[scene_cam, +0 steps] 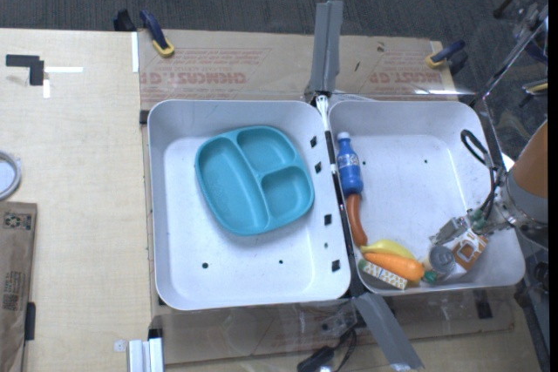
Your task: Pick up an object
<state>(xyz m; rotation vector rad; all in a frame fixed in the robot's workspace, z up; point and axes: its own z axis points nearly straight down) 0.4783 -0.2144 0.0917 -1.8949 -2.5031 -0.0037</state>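
Smooth blue divided plate [255, 179] in left bin [174, 274], metal fingers [459, 244], grip state unclear, beside orange carrot [394, 264]

The wooden bench [70, 152] carries two white bins: the left bin [174, 274] and, touching its right side, the right bin [410, 122]. Behind the left bin lies brown cardboard [235, 70]. Far left of it sits a tape roll [7, 177].

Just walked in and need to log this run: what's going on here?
A robot arm reaches in from the right, its pincer low in the right bin near its front right corner. A carrot, a banana and a blue bottle lie along that bin's left side. A blue divided plate sits in the left bin.
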